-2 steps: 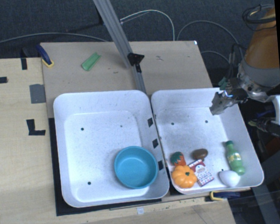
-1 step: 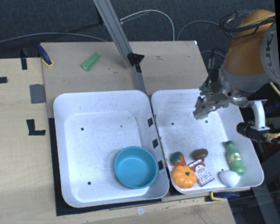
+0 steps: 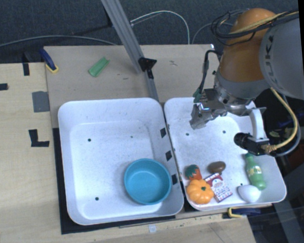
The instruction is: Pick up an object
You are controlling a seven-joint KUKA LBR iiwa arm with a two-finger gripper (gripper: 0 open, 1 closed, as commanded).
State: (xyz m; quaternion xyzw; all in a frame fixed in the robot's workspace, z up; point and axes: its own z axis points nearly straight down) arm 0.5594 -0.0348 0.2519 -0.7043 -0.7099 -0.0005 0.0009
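My gripper (image 3: 199,118) hangs over the upper left part of the right bin (image 3: 185,110), with no object seen between its tips. Along that bin's front lie an orange pumpkin-like toy (image 3: 200,192), a small red and green piece (image 3: 192,172), a brown oval piece (image 3: 216,167), a red and white packet (image 3: 219,187), a white egg-shaped object (image 3: 248,193) and a green bottle (image 3: 255,172). All of them sit well below the gripper, toward the front edge.
A blue bowl (image 3: 146,180) rests in the left bin (image 3: 89,124) at its front right. A grey pole (image 3: 126,33) slants over the bench behind the bins. A green block (image 3: 98,66) lies on the bench at the back.
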